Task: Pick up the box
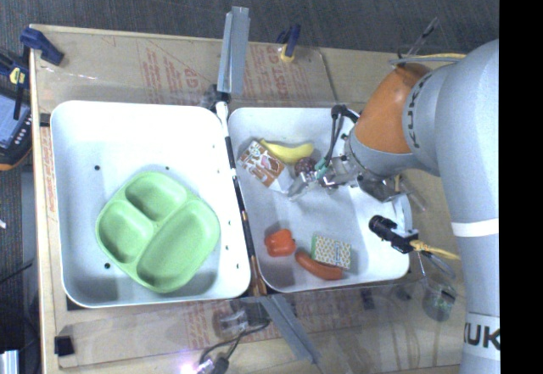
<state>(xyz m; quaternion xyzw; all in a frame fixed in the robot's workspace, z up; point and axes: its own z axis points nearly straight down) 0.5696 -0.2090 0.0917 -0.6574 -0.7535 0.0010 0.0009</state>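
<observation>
A banana [290, 150] lies in the right bin [373, 270]. The box [260, 162] touches its left end; the gripper [307, 180] sits just below it, grip impossible to tell.

I see smooth, slightly glossy white plastic in both bins [136, 122]. Left of the fingers [299, 186], the box [260, 162] looks like printed card, though it's blurry. The green tray [159, 232] is matt plastic. The bench [161, 67] looks like bare, dull plywood.
</observation>
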